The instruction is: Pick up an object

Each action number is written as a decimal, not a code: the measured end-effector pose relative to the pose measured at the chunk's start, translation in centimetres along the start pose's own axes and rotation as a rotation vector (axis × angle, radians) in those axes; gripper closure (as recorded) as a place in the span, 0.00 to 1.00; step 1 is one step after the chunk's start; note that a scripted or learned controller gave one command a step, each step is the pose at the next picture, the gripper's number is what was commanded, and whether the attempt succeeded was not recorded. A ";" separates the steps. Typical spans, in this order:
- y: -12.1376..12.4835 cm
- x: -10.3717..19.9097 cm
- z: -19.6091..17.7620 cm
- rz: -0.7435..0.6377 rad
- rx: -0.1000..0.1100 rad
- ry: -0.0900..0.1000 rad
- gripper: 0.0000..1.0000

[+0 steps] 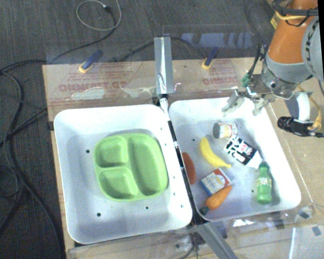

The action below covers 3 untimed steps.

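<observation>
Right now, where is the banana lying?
In the camera view the banana lies in the right bin, near its middle, between the red sausage on its left and the black-and-white carton on its right, just below the small can.

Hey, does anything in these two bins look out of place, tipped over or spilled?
Nothing spilled. In the right bin the green bottle and the small can lie on their sides, and the red sausage rests up against the left wall. The green tray sits flat in the left bin.

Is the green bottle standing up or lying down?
Lying down. The green bottle lies flat on the right bin's floor, cap toward the far side.
</observation>
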<state>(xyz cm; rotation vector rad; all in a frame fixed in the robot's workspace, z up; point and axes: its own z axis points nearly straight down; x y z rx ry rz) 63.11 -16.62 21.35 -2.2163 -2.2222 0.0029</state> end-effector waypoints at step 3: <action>3.8 1.5 2.9 0.054 -0.001 -0.003 1.00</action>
